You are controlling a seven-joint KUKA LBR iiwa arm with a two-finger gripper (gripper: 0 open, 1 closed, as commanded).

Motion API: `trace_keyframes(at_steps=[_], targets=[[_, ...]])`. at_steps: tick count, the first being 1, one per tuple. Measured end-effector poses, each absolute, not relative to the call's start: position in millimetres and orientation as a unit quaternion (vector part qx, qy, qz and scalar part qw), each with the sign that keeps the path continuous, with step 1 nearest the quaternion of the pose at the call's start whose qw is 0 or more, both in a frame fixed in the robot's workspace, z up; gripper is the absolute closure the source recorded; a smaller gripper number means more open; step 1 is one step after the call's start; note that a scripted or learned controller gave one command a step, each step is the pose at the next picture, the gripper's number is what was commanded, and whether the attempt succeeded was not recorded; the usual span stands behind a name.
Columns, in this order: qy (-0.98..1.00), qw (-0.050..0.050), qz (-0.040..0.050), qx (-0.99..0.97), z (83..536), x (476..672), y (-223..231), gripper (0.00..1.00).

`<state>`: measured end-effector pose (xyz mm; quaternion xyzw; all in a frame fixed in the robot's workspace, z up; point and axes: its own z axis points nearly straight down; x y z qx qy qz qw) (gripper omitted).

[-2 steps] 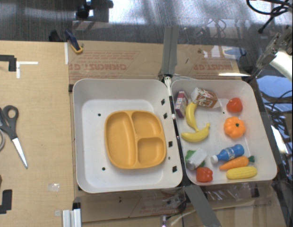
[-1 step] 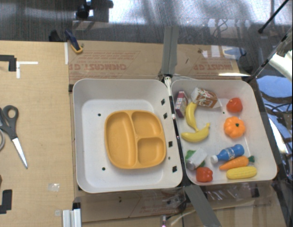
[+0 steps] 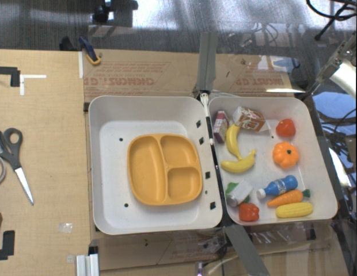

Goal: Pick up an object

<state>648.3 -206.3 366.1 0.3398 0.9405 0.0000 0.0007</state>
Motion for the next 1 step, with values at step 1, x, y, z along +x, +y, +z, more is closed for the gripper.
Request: trace_keyframes(at_steps=[1], targets=[[0.959, 0.003, -0.0005, 0.282, 462.5, 650.4, -222.2, 1.0]])
